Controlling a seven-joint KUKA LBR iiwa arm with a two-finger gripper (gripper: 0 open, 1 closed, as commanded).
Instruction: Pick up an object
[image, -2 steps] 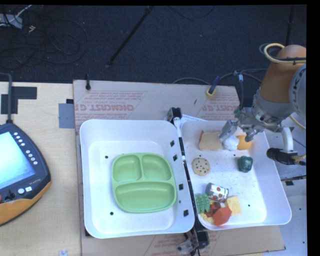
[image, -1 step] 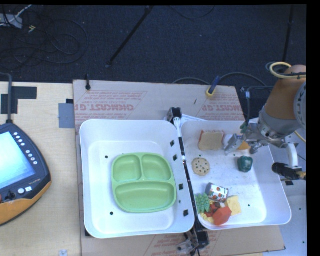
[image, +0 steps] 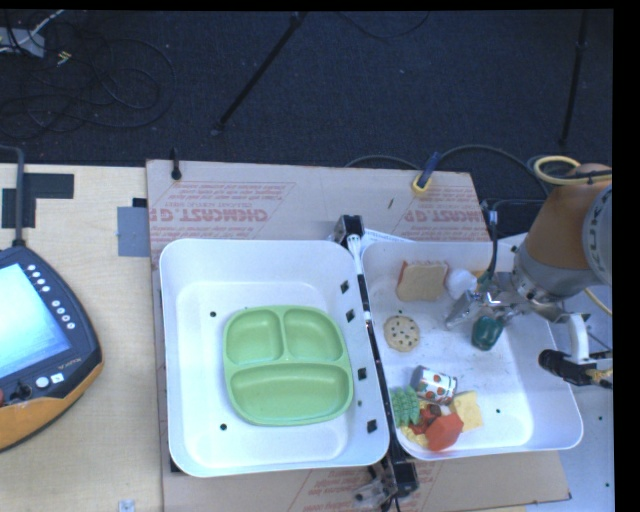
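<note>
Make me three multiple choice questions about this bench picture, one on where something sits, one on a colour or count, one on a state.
1. Where is the divided plate?
A. left bin
B. right bin
C. on the tablet

2. What colour is that plate?
A. red
B. green
C. blue

3. How does the cookie lie?
A. stacked on the toast
B. flat on the bin floor
C. held between the fingers of the hand

Answers: 1 A, it lies in the left bin. 2 B, it is light green. 3 B, it lies flat below the toast slice, apart from the hand.
</note>
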